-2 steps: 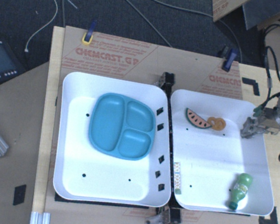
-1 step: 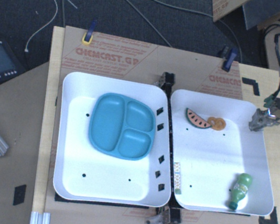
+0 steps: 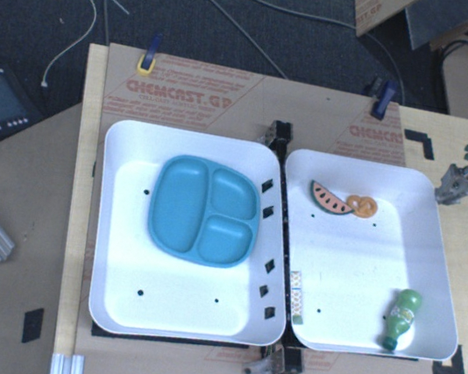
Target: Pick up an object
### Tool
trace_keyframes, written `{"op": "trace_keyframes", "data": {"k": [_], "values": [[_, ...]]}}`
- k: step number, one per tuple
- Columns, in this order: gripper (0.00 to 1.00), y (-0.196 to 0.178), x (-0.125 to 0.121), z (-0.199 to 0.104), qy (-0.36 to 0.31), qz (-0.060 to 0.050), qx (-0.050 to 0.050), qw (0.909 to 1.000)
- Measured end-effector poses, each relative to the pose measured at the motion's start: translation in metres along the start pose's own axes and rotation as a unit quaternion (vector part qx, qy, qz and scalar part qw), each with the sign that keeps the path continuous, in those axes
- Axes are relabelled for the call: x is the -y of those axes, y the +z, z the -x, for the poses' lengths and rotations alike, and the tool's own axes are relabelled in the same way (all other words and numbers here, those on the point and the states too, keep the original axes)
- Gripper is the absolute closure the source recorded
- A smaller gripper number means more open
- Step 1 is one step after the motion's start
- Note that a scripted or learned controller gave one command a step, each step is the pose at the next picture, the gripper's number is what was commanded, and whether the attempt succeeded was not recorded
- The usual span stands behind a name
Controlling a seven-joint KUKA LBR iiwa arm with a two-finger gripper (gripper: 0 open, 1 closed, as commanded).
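We see two white bins side by side on the worktop [image 3: 232,93]: the left bin [image 3: 112,277] holds a blue divided plate [image 3: 205,211], while the right bin [image 3: 353,273] holds a watermelon slice [image 3: 328,198] touching a small orange piece [image 3: 361,207] near its far edge and a green bottle [image 3: 401,319] lying in its near right corner. The tool [image 3: 464,180] sits at the right, beyond the right bin's far corner and well apart from all these things. We cannot tell whether it is open or closed.
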State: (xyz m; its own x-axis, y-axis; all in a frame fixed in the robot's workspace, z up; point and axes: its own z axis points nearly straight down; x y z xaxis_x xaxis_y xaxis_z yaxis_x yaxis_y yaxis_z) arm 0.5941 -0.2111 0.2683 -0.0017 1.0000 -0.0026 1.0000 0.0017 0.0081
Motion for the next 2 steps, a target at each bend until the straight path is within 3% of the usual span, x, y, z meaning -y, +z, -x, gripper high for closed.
{"op": "trace_keyframes", "data": {"k": [2], "values": [[1.0,0.029,0.005,-0.103,-0.002,-0.005,-0.003,1.0]]}}
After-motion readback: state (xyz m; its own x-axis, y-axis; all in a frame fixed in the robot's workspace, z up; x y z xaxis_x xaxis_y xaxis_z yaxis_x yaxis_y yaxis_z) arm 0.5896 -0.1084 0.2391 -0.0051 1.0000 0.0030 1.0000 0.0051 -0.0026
